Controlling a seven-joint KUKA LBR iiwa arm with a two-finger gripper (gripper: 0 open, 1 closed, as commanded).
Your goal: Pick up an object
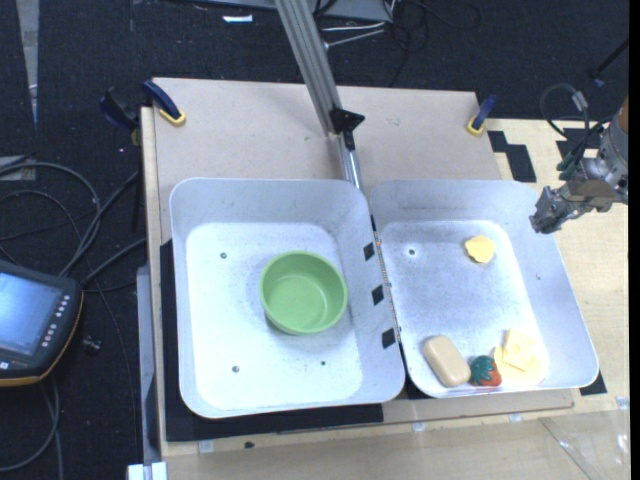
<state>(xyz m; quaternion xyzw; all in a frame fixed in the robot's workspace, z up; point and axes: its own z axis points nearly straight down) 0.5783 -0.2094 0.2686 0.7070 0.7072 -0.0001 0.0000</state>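
My gripper (548, 218) hangs at the right edge of the right bin (440, 208), above its upper right rim, with nothing seen between its tips. In that bin a small yellow piece (480, 250) lies near the back, to the left of the gripper. Along the bin's front lie a tan oval block (446, 359), a small red and green object (485, 371) and a pale yellow crumpled piece (520, 353). A green bowl (304, 292) stands upright in the middle of the left bin (210, 268).
A slanted metal pole (310, 53) runs from the top of the view down to the ridge between the bins. Blue and yellow clamps (165, 103) (481, 115) hold the board's back corners. A handheld screen (30, 318) lies at far left off the bench.
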